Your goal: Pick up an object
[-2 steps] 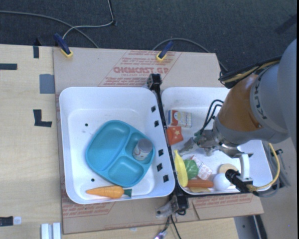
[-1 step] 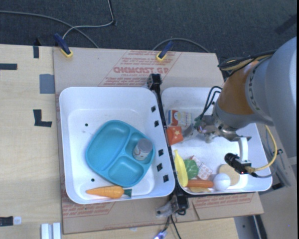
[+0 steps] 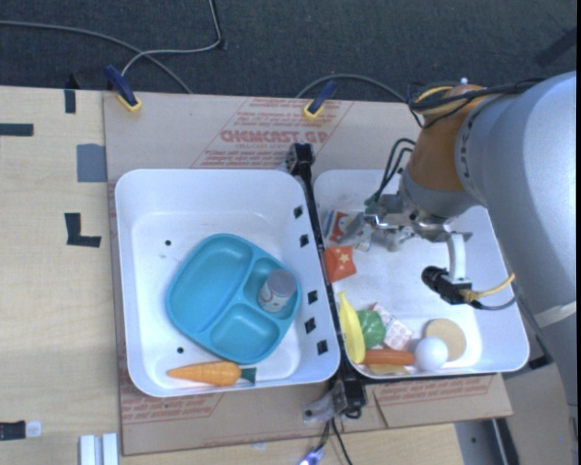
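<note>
Blue tray (image 3: 211,298) in left bin (image 3: 140,201) is looking like glossy smooth plastic; both bins are reading matt white plastic. Tabletop (image 3: 39,298) is showing pale wood grain beside printed cardboard (image 3: 261,134).

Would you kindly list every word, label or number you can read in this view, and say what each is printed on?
"CHEMCAST GP": red print, reading upside down, on the brown cardboard sheet under the two white bins.
Smaller red print around it: too blurred to read.
Red print along the cardboard's front edge: too small to read.
</note>
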`<act>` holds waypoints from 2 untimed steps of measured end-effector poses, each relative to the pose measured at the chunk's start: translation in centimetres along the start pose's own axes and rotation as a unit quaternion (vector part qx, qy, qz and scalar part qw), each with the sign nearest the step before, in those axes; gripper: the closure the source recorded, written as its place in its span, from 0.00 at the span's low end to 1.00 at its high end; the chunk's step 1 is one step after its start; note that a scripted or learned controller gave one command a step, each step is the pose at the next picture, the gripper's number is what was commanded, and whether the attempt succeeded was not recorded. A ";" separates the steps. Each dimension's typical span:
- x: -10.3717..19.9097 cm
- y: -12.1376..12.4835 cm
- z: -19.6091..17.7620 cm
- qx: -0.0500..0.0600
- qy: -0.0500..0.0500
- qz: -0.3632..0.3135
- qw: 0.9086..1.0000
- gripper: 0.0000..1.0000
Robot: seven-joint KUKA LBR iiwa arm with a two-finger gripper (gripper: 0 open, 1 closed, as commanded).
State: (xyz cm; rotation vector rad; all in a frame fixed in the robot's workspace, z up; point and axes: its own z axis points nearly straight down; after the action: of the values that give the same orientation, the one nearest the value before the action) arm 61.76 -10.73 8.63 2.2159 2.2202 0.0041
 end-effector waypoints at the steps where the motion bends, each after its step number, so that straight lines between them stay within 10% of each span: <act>1: -0.3 5.2 0.1 0.001 0.000 0.000 1.000 0.00; 2: 1.2 5.1 0.1 0.002 0.000 0.000 1.000 0.00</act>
State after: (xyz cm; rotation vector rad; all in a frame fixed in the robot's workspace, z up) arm 66.87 -9.57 8.52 2.2181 2.2219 -0.0009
